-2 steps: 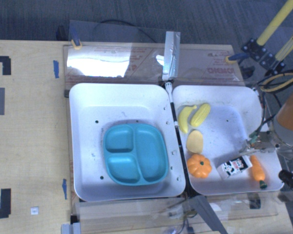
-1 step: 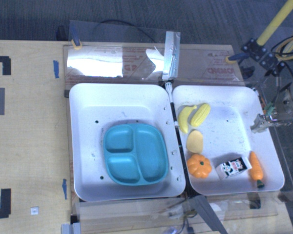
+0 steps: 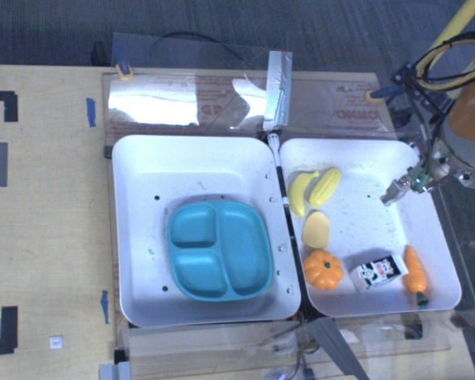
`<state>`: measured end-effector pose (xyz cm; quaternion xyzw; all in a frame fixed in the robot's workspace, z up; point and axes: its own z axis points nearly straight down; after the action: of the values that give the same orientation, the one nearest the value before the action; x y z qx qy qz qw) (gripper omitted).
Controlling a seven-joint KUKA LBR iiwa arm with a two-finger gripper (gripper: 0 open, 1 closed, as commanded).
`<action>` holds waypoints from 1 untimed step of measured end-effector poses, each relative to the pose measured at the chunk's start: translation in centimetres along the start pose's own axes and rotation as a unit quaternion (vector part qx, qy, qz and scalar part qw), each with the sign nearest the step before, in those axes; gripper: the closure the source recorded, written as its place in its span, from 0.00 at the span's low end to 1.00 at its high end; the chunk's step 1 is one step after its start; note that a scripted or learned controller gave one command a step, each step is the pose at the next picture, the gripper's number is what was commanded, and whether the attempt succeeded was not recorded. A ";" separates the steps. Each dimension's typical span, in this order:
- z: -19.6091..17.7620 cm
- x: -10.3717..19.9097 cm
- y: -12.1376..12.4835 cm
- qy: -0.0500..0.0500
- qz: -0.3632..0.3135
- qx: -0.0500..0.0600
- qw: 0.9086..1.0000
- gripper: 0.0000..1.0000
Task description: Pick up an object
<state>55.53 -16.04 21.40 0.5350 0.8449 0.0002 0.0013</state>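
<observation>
While the grey arm reaches in from the right edge of the frame, its end effector [image 3: 401,188] hovers over the upper right part of the right bin [image 3: 364,153]; whether its fingers are apart or together I cannot tell. Nothing is visibly held. In that bin, a yellow banana [image 3: 298,192] and corn cob [image 3: 324,185] lie touching near the left wall, a pale lemon [image 3: 316,229] just below, then an orange pumpkin [image 3: 323,270], a small black-and-white carton [image 3: 378,271] and a carrot [image 3: 415,271] lower right. The left bin [image 3: 142,161] holds a blue divided plate [image 3: 219,248].
</observation>
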 end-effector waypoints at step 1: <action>-5.1 0.8 1.7 -0.001 -0.110 -0.001 0.994 1.00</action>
<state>56.73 -14.60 26.49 0.4388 0.8986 0.0003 0.0024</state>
